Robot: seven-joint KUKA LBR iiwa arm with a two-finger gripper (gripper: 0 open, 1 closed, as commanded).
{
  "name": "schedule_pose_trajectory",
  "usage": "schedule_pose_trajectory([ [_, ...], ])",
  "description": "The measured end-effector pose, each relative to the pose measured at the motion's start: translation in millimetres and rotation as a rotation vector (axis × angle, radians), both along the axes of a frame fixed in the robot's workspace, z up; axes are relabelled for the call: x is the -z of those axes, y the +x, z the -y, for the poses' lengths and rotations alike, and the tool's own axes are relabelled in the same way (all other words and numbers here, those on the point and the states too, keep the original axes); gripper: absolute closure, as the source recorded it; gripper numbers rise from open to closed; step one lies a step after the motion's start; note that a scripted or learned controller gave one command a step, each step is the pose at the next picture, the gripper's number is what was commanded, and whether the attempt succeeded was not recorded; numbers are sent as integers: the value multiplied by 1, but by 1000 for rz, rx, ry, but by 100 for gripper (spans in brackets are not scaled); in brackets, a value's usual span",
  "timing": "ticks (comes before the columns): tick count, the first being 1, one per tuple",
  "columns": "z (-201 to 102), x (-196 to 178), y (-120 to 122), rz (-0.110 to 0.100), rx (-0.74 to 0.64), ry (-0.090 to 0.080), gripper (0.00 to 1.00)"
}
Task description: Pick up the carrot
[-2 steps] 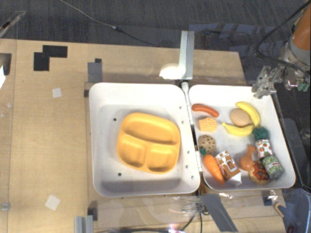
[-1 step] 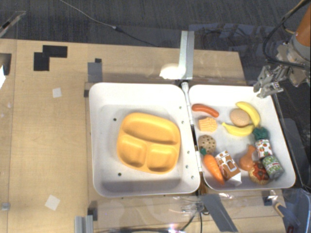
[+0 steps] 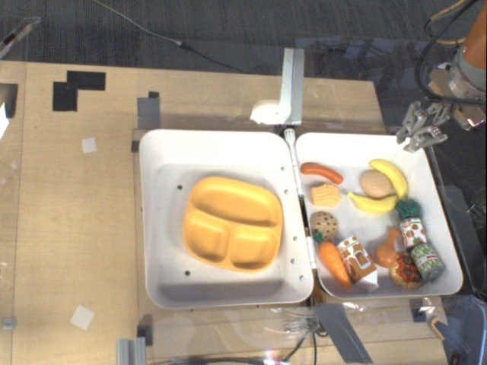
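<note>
We see the claw (image 3: 423,130) hanging over the top right corner of the right bin (image 3: 441,204), with its fingers spread and nothing between them. The carrot (image 3: 332,262) lies well apart from it, near the lower left of this bin, just beside a small carton (image 3: 356,258) and below a cookie (image 3: 323,223). In the left bin (image 3: 163,204) we see a yellow tray (image 3: 230,223).

Pale wooden bench (image 3: 68,226) under my reach, black square markings (image 3: 76,88) near its far left corner, small paper squares (image 3: 90,144) taped to it, dark grey ribbed floor (image 3: 190,10) beyond, thin cable (image 3: 122,17) trailing across, even overhead light
</note>
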State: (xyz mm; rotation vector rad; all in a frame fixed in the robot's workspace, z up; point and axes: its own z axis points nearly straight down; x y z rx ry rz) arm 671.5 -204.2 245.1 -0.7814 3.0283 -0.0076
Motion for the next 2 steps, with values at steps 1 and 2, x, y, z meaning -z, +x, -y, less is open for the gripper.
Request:
schedule_pose_trajectory([
  [1,-59,34,0,-5,-267,0,100],
  [2,-82,127,4,11,-264,-7,100],
])
